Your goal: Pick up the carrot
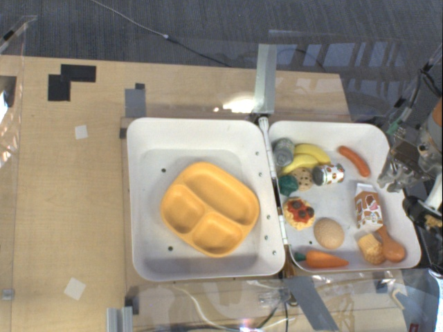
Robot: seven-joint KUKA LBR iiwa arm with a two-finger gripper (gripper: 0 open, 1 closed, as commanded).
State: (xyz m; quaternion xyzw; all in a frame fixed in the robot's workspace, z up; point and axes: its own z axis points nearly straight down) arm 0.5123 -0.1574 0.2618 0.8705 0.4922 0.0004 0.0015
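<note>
At the near edge of the right shallow white bin (387, 140), the small orange carrot with a green top (324, 259) is lying flat, just below a tan egg-shaped piece (329, 233). The grey two-finger gripper (400, 180) is hanging over the bin's right rim, well apart from the carrot; its state cannot be told. The left white bin (149, 258) is holding a yellow divided plate (210, 208).

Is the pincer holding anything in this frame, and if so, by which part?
Nothing is held. The pincer sits at the right bin's right rim with nothing between its fingers, and the carrot lies on the bin floor at the front edge, apart from it.
</note>
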